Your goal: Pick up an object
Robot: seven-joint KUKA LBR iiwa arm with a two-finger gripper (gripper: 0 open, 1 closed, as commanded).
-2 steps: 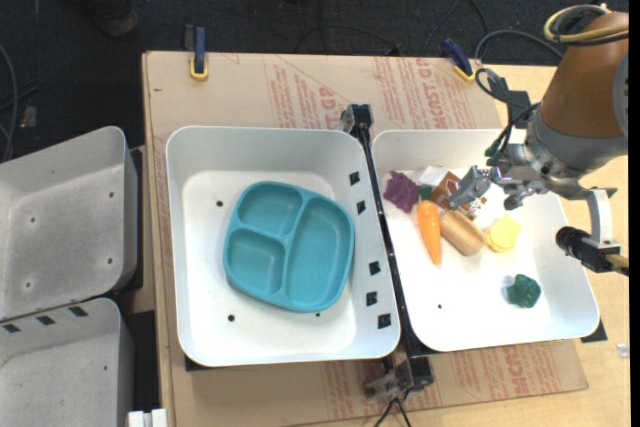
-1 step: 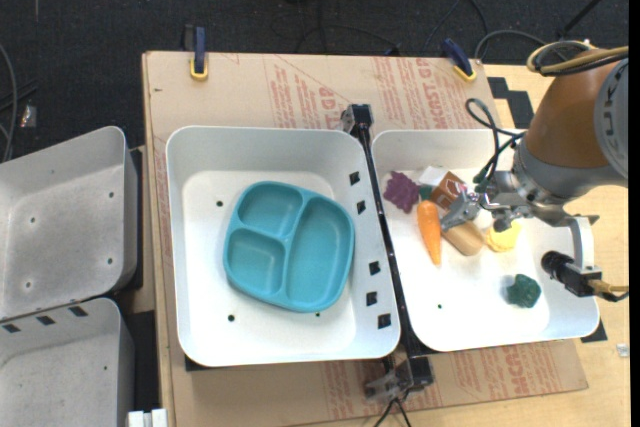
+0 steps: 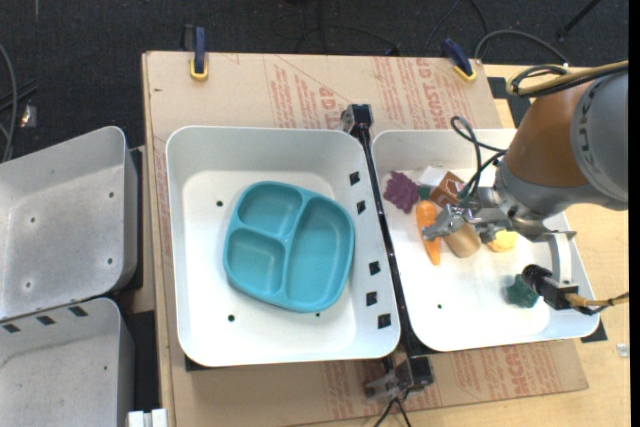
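Observation:
The right bin (image 3: 470, 320) holds several small toy items. A purple grape bunch (image 3: 401, 190) lies near its left wall, with an orange carrot-like piece (image 3: 430, 235) just below it. A brown block (image 3: 449, 186) sits behind these. My gripper (image 3: 447, 223) is down among the items in the middle of this bin, right over the orange piece and touching or just above a tan rounded piece (image 3: 464, 242). A yellow piece (image 3: 503, 240) peeks out under the wrist. A dark green piece (image 3: 520, 292) lies apart near the front right.
The left bin (image 3: 200, 315) carries a teal three-compartment plate (image 3: 290, 245). A black divider clamp (image 3: 372, 215) runs between the two bins. The arm's orange band (image 3: 545, 140) hangs over the right bin's right side. Cables trail over its far edge.

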